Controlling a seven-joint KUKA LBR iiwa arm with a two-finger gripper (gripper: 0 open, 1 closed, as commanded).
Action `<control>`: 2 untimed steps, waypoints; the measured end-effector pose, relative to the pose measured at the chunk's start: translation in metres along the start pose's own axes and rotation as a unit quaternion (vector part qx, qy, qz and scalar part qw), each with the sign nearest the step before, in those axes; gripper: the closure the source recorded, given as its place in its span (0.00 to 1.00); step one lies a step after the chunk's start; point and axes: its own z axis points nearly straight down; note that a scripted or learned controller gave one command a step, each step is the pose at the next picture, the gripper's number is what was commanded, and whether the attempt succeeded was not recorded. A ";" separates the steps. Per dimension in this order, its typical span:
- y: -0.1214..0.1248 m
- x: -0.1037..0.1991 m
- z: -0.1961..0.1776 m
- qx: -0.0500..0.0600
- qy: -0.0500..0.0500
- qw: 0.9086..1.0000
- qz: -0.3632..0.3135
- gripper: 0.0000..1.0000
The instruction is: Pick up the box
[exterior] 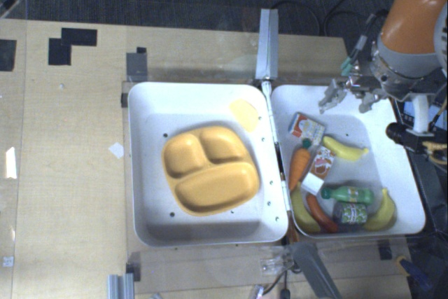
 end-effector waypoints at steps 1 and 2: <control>0.056 0.006 0.108 0.000 0.000 0.997 0.081 0.00; 0.055 0.009 0.166 -0.005 0.000 0.999 0.044 0.00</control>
